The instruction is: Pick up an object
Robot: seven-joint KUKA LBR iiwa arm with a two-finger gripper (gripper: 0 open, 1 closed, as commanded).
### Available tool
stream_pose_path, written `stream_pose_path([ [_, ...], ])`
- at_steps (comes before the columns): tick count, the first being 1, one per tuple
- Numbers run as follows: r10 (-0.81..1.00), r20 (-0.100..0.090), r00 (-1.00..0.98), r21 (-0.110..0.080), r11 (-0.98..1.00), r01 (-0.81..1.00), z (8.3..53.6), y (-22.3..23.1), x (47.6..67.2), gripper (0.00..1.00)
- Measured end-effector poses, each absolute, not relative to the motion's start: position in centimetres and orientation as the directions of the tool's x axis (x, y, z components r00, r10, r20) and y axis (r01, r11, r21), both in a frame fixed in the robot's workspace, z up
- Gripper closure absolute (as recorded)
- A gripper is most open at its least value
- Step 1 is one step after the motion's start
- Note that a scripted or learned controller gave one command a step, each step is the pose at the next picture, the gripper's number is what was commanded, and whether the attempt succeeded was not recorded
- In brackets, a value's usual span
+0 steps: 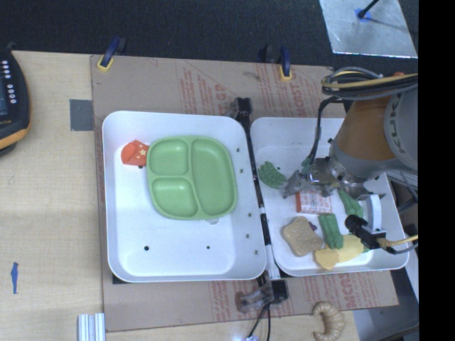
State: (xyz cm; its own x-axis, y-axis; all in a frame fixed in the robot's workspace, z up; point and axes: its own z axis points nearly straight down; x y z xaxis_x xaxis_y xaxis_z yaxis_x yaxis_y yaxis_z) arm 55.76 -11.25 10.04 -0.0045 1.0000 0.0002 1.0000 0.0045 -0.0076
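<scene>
My gripper point(297, 184) hangs low over the middle of the right bin point(284, 137), reaching in from the right. Just left of its fingertips lies a dark green leafy toy point(270, 173). Under and right of it sits a small white and red packet point(313, 204). A tan bread slice point(301, 236), a green pickle-like piece point(330, 230), another green piece point(350, 203) and a yellow piece point(339, 253) lie toward the bin's near side. Nothing shows between the fingers.
The left bin point(128, 247) holds a green three-compartment plate point(192, 177) and a red toy point(134, 153) at its far left. A tan curled object point(329, 320) lies on the bench below the right bin. A pendant point(11, 98) rests at the left edge.
</scene>
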Motion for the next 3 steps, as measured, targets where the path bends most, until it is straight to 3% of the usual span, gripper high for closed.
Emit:
stream_pose_path([
  [1, 1.0, -0.003, -0.004, -0.004, 0.004, 1.0, 11.5, -11.5, 55.9, 1.0],
  [2, 1.0, -0.003, -0.005, -0.004, 0.005, 1.0, 11.5, -11.5, 55.9, 0.0],
  [3, 1.0, -0.005, -0.006, 0.012, 0.006, 1.0, 9.6, -11.6, 54.6, 0.0],
])
